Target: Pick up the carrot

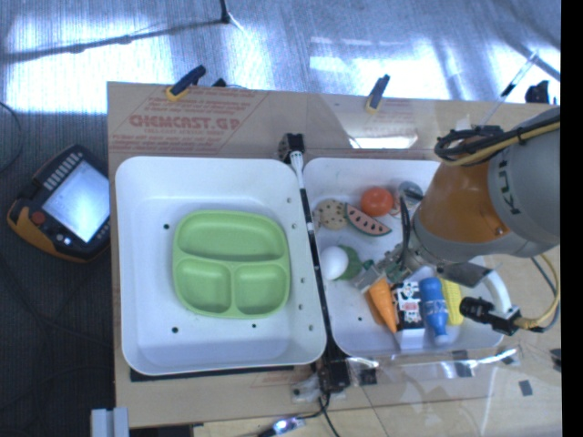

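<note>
The carrot is an orange wedge lying in the right bin, near its front, pointing toward the front edge. My gripper hangs just above and behind the carrot's thick end, below the orange band of the arm. The arm's body hides the bin's right part. Nothing shows as lifted off the bin floor.
Around the carrot lie a white egg, a green piece, a black-and-white carton, a blue bottle, a watermelon slice, a tomato and a cookie. The left bin holds a green divided plate.
</note>
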`<action>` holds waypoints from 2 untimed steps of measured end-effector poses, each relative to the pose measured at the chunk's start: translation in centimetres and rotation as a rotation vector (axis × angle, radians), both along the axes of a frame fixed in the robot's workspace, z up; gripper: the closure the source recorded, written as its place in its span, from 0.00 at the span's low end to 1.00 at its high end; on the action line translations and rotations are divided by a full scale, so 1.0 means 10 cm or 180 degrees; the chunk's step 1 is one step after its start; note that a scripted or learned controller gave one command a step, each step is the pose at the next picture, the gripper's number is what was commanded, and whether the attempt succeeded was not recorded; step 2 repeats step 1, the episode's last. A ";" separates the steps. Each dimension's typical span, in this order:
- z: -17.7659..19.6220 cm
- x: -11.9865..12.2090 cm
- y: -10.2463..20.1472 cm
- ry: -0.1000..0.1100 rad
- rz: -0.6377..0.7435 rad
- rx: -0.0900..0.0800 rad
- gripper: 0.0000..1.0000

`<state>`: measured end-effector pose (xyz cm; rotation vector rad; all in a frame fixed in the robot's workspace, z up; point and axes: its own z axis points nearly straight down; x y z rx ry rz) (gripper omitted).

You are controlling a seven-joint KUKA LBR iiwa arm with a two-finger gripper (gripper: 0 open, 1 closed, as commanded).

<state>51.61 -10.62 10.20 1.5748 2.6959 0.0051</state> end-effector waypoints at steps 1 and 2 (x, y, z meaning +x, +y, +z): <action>0.84 0.27 0.99 0.0040 -0.0185 0.0029 1.00; 0.84 0.27 0.99 0.0040 -0.0185 0.0029 1.00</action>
